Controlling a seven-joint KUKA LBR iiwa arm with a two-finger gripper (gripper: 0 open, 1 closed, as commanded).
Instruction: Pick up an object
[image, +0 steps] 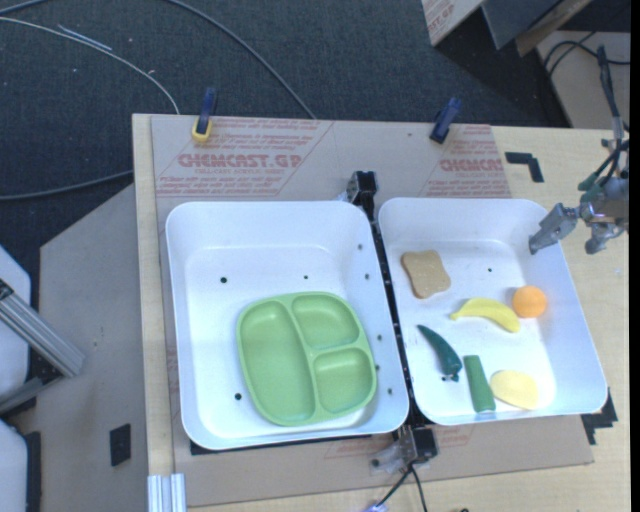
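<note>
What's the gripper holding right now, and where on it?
Nothing is held. The gripper hangs at the right bin's upper right rim, apart from the orange, banana and bread inside.

Right bin (560, 300) contents, all lying flat and apart: tan bread slice (426, 273) toward far left; yellow banana (487, 314) mid-bin, curved; orange ball (530, 301) just right of banana; dark green pepper (441, 351) lying at a slant, near the left wall; green cylinder (479, 385) beside pale yellow lemon (516, 389) at near edge
</note>
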